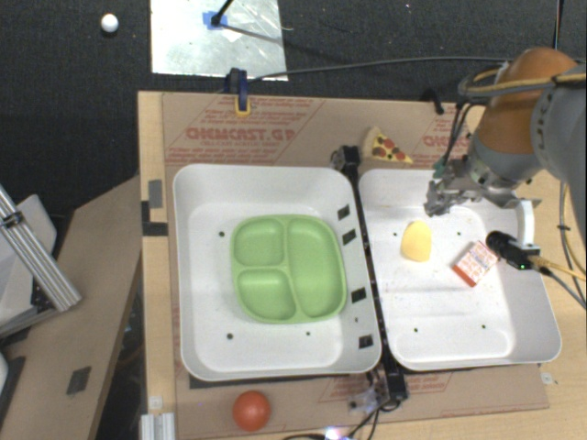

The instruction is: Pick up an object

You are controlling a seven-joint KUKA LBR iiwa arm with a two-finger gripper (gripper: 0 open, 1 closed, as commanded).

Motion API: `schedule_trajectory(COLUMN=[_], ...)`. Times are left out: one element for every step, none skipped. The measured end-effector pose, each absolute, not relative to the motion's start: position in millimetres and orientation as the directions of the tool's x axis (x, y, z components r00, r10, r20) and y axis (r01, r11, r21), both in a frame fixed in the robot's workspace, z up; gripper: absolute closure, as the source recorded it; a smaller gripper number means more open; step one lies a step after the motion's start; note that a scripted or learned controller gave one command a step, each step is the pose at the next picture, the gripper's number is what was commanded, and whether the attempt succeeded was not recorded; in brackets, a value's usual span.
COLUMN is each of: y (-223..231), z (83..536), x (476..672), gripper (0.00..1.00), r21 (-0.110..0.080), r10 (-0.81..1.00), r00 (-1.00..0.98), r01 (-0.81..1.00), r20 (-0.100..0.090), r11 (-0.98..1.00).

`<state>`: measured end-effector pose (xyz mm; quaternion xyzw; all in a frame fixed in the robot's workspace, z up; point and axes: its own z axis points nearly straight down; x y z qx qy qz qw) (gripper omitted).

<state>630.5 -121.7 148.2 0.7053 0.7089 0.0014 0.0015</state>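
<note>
**Gripper above the right bin**

The gripper (440, 195) hangs over the right bin (459, 337), near its back edge; I cannot tell its state. A yellow block (416, 242) lies just below it, a red-and-white packet (474, 263) beside.

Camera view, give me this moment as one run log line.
gripper: above right bin, holding nothing seen | yellow object: in right bin | red-white packet: right bin | green plate: left bin

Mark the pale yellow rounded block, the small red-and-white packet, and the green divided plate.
Pale yellow rounded block (416, 242), camera view, centre of its top.
Small red-and-white packet (473, 263), camera view, middle of its face.
Green divided plate (262, 287), camera view, lower left compartment.
</note>
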Motion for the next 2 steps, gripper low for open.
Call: schedule_trajectory(y=[-112.0,-114.8], z=[198.5,258.7], x=[628.1,634.3], gripper=[1.00,1.00], r21=[0.003,0.004], r10=[1.000,1.000], r00=[-0.006,-0.006], r01=[1.000,1.000], r20=[0.000,-0.001], r11=[0.006,0.006])
